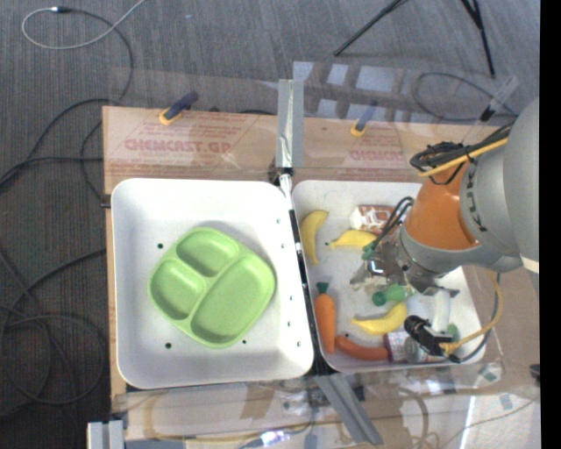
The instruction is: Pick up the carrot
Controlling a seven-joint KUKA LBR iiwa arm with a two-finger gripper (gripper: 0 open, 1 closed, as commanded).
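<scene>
Carrot [325, 321] lay lower centre of frame, against the right bin's [473, 302] left wall – untouched. Tool [379, 267] hung mid-bin, right of it, over the bananas; tool's state: can't tell. Likely lining up approx. for a descent.

One fixed camera, high above the worktop [202, 140], looking down at a slant.

Set at middle distance: both white bins fit whole, left bin [131, 289] and right bin [307, 203] side by side across the centre. Far edge of the worktop lies toward the top, with grey carpet [219, 53] and loose cables [79, 22] beyond it; near edge falls at the bottom, where frame parts show. The arm [491, 210] enters from the right and looms large, being closer to the lens than the bins. Bin floors read nearly flat-on, slight tilt only.
</scene>
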